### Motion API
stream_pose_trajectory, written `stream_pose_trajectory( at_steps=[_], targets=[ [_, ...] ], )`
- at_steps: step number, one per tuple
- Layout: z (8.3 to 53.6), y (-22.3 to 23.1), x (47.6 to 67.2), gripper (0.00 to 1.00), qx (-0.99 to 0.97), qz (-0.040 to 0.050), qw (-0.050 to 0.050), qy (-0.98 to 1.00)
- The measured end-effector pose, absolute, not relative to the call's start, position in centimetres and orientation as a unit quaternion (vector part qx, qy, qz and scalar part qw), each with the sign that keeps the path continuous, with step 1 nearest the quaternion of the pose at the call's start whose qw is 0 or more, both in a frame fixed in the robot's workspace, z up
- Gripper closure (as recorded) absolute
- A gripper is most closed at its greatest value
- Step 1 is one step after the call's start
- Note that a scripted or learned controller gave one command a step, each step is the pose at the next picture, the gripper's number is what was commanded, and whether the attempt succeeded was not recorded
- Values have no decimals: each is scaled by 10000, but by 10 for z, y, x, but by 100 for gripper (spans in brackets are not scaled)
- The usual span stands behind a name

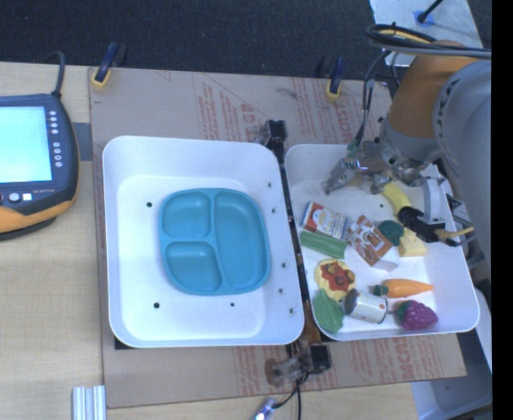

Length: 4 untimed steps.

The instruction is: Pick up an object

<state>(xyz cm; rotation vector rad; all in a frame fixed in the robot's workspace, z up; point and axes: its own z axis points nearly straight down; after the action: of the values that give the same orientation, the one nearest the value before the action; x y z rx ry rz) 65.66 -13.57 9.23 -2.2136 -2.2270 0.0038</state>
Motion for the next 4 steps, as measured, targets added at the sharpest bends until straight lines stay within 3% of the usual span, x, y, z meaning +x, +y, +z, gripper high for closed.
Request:
stream_pose_trajectory(
  at_steps=[1,2,3,4],
  targets=[
    [151,-167,604,0,-7060,13,11,-7082],
    [108,-160,554,0,-7059,-41,-55,-7083],
    [92,-141,656,0,-7058,5,10,-7084],
    [92,-153,583,0,-7055,20,13,-7087]
  ],
)
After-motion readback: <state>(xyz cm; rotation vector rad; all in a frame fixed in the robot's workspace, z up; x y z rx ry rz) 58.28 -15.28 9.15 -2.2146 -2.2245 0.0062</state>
